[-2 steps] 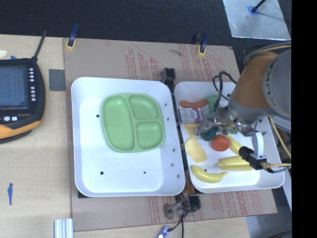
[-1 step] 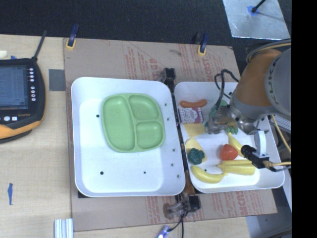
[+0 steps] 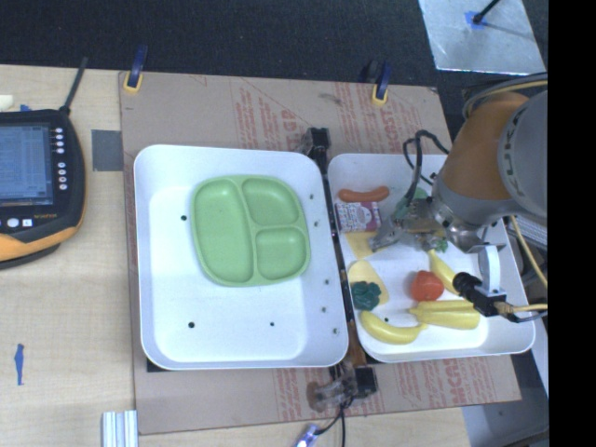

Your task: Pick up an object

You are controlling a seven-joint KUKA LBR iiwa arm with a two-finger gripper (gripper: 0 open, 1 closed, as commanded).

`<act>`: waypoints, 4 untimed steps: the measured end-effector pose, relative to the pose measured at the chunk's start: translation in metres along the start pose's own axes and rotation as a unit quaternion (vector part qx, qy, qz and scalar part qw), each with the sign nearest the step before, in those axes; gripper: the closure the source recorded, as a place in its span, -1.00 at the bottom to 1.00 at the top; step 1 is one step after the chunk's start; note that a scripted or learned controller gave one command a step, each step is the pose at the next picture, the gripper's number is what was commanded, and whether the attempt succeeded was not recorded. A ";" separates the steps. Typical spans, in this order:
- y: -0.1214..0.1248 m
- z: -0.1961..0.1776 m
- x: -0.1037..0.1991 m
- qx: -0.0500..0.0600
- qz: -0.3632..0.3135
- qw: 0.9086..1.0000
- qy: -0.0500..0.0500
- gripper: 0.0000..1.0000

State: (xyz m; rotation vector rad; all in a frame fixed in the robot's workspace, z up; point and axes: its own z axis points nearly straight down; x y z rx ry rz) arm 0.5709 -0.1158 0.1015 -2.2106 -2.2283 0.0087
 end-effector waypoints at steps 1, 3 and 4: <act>0.021 -0.080 -0.064 -0.003 0.003 1.000 0.001 -1.00; -0.052 0.009 -0.057 -0.003 0.001 1.000 -0.001 -1.00; -0.096 0.011 -0.019 -0.001 0.002 1.000 0.001 -1.00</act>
